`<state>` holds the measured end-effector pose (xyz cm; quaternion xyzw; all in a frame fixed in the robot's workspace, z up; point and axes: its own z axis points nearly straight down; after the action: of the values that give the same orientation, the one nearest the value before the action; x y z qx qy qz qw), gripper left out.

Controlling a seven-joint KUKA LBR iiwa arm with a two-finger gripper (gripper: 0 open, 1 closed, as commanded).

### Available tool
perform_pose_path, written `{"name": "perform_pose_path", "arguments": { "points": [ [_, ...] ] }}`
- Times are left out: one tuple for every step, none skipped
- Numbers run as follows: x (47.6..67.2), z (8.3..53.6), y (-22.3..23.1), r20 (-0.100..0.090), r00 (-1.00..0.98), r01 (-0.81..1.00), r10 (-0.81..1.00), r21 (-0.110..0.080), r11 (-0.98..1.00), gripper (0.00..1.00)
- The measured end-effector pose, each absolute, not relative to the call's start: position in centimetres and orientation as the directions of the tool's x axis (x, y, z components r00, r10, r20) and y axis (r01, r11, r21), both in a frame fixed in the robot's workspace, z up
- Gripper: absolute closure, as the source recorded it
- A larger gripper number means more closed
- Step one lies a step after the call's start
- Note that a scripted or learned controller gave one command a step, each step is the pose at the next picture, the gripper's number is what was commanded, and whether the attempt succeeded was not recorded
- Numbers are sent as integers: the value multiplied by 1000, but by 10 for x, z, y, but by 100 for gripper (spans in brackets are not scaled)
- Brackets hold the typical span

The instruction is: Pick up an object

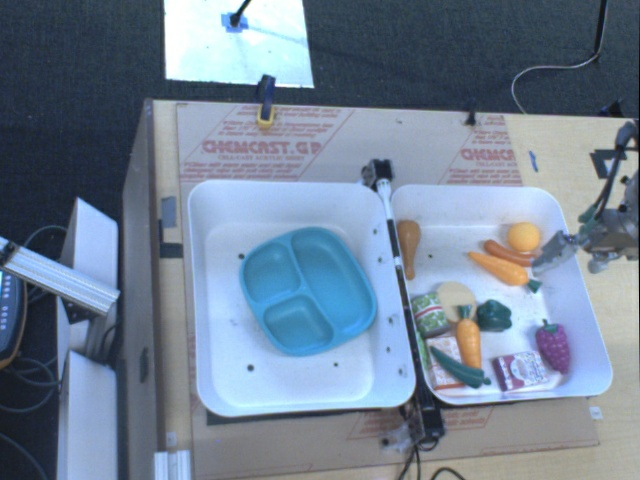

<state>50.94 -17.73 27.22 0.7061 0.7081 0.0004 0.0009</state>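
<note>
Just left of the hand [556,250], carrots [500,264] lie.

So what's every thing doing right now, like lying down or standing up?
blue plate: flat in the left bin, nothing on it
pear: lying by the divider
orange: resting near the back of the right bin
two carrots: lying side by side
grapes: lying near the right wall
red carton: lying flat
gripper: over the right bin's edge, holding nothing I can see

Right bin [560,208] crowded w/ toy food.
</note>
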Motion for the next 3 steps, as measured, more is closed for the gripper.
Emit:
{"name": "perform_pose_path", "arguments": {
  "points": [
    [495, 149, -116, 1, -3, 1000, 1000, -1, 3, 0],
    [504, 96, -112, -4, 2, 1000, 1000, 5, -2, 0],
    [505, 106, -111, -2, -1, 1000, 1000, 5, 1, 100]
  ]
}}
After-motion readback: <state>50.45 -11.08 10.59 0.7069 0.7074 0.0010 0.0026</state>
